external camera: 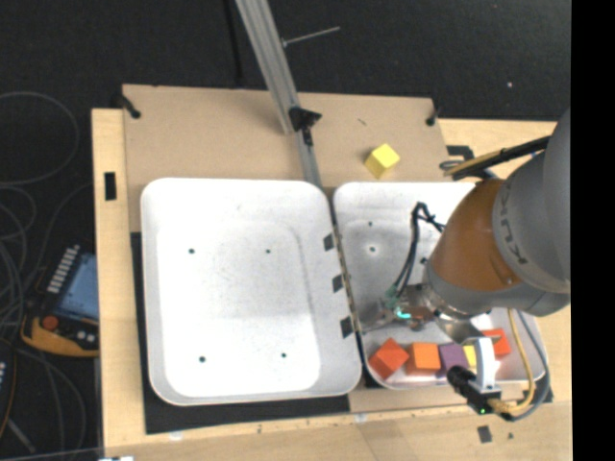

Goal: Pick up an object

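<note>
Reaching in from the right, arm (509, 248) bent low over the right bin (384, 219), wrist hiding the gripper (415, 313) near a small green light. Cannot tell how wide the pincer stands or whether anything sits in it. Just below it, along the bin's near edge: orange block (390, 357), second orange block (426, 356), purple block (452, 355), touching in a row. Well apart, yellow cube (381, 159) on the bench board behind the bin. No readable writing or brand
</note>
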Action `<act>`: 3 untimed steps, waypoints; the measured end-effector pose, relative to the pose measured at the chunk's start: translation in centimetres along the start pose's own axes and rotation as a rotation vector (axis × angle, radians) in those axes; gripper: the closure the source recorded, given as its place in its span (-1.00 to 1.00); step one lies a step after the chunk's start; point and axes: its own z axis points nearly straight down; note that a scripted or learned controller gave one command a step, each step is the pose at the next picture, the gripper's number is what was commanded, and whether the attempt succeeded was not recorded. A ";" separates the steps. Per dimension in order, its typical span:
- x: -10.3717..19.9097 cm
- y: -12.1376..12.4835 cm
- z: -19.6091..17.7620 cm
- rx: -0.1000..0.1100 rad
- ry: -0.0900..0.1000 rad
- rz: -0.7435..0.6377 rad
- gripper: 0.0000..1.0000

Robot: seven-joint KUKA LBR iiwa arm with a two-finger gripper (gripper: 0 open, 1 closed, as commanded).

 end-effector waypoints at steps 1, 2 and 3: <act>0.0 0.0 0.0 -0.001 0.000 0.003 -1.00; 0.0 0.0 0.0 -0.001 0.000 0.005 -1.00; -0.1 0.1 -1.1 -0.006 -0.002 0.005 1.00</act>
